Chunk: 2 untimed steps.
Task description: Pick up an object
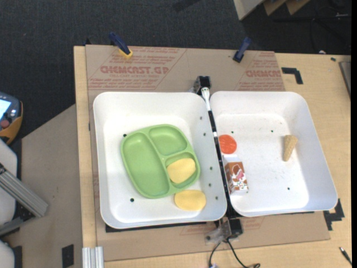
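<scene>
Left shallow white bin (106,149): a green plastic divided plate (146,166) holds a pale yellow rounded piece (181,170) in its lower right compartment. A yellow oval piece (189,200) lies just beside the plate's lower edge.

Right white bin (312,166): an orange round disc (227,144) and a brown-and-white packet (237,177) lie near the dividing wall. A tan cone (289,147) lies well apart from them. The packet's print is too small to read.

I cannot tell my pincer's state.
</scene>
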Tool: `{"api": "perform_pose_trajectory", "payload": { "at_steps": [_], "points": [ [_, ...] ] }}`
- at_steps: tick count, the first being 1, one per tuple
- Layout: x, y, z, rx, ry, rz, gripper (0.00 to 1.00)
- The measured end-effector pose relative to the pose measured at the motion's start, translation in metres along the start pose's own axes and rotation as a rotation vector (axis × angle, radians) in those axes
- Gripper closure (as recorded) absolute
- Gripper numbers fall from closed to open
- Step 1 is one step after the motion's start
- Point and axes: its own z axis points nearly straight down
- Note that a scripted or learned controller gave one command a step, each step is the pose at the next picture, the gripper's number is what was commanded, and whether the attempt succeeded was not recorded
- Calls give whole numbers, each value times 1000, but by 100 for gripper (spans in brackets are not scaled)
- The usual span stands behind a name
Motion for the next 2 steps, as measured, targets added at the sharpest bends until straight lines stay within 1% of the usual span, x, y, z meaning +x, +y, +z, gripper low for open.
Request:
{"api": "perform_pose_trajectory", "payload": {
  "at_steps": [1,2],
  "points": [
    [0,-39,-1,4,4,3,100],
    [0,5,23,6,3,0,100]
  ]
}}
